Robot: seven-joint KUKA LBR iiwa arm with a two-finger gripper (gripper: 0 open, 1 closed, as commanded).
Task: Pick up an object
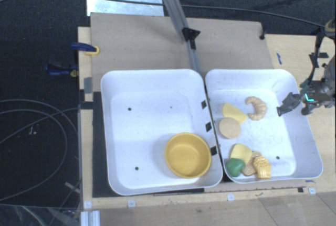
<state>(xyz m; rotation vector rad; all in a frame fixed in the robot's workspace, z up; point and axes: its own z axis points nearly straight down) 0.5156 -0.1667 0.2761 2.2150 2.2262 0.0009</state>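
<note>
My gripper (298, 104) hangs at the right edge of the right bin (294, 138), its dark fingers spread apart with nothing between them. To its left lie a tan croissant (256, 107), a pale yellow wedge (233, 113) and a round beige disc (229, 128). Near the bin's front sit a second yellow wedge (240, 152), a green piece (234, 167) and a yellow corn-like piece (261, 165). A yellow bowl (188, 154) rests in the front right of the left bin (131, 115).
A grey pole (176, 7) slants down from the top to the seam between the bins. Blue and yellow clamps (73, 60) grip the bench's left edge. Black cables lie on the floor at left.
</note>
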